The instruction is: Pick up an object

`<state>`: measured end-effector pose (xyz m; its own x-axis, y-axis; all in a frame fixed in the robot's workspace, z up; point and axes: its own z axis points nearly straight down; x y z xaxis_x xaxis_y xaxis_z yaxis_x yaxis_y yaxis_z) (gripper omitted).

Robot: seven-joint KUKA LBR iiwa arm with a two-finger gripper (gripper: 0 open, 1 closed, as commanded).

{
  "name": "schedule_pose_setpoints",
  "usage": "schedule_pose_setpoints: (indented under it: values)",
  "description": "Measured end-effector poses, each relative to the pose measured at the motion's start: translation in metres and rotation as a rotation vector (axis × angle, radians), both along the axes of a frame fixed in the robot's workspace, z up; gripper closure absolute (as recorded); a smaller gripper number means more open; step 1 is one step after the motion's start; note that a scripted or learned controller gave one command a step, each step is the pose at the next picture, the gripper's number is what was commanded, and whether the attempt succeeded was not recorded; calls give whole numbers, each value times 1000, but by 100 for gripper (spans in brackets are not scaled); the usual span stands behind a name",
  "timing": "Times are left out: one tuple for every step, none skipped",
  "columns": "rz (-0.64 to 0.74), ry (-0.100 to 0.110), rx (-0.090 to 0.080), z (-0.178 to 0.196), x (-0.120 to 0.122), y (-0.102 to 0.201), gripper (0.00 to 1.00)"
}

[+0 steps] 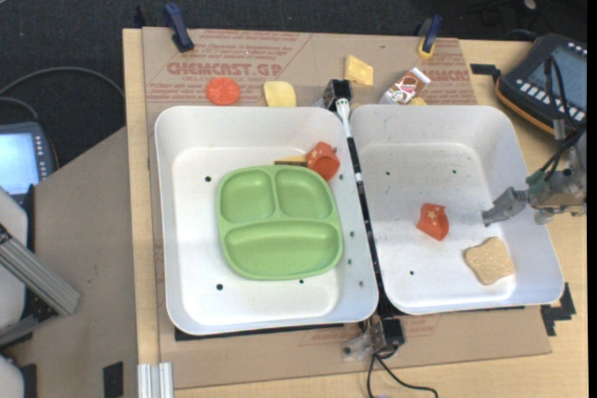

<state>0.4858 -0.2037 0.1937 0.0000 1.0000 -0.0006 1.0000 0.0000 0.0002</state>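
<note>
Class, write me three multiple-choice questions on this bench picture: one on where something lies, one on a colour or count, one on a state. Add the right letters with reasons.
1. Where does the green divided plate lie?
A. left bin
B. right bin
C. on the cardboard behind the bins

2. How many objects lie on the floor of the right bin?
A. none
B. two
C. five

3. How does the pincer stand to the red object?
A. clamped on it
B. apart from it, to its right
C. pressing it from above

Answers: 1 A, the plate rests in the left bin. 2 B, the red object and a tan bread-like piece. 3 B, white bin floor shows between them.
</note>
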Motion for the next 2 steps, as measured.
schedule_pose_setpoints:
  values:
    - [3, 0, 4, -99, -6, -16, 0]
    - [15, -13, 3, -9, 53, 88, 0]
